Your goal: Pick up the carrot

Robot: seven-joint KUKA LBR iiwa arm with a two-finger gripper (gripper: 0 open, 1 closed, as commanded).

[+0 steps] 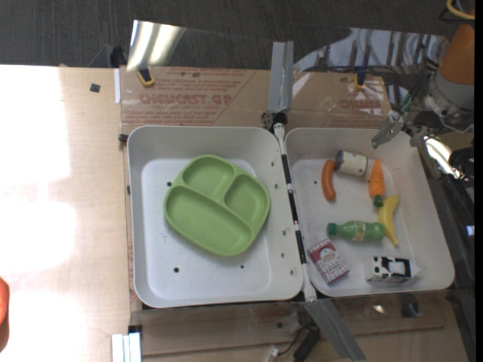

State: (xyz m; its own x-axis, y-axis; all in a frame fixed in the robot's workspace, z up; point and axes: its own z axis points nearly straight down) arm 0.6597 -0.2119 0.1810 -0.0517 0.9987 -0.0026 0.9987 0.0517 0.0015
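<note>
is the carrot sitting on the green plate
No, the carrot lies in the right bin beside the banana, while the green plate is in the left bin.

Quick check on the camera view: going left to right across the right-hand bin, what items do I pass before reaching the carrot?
Red sausage → pink carton → small can → green bottle → carrot. The banana lies just past it.

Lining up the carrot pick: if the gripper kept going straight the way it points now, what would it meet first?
The gripper hangs over the right bin's far right corner, pointing roughly down-left. Likely the bin's rim or bare floor first; the carrot lies nearer. Depth is unclear.
</note>
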